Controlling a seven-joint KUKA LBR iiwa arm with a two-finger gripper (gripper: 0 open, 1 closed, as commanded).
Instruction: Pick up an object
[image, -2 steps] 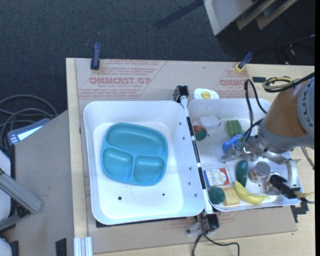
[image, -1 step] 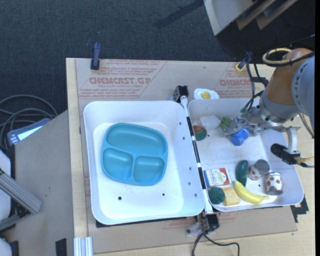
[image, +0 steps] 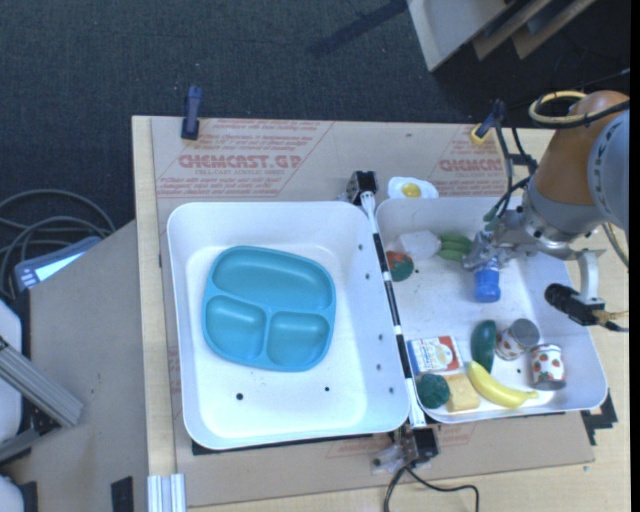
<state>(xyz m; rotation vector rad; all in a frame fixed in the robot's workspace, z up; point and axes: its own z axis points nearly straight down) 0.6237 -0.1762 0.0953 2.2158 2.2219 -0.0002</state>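
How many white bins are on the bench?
2. The left bin holds a blue divided plate; the right bin beside it holds the small objects, with the gripper above a blue item.

A robotics lab — plywood bench (image: 300, 150), clamped bins (image: 190, 330), loose cables (image: 40, 215).

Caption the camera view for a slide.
Claw over a blue object in the right bin; blue tray in the left bin.
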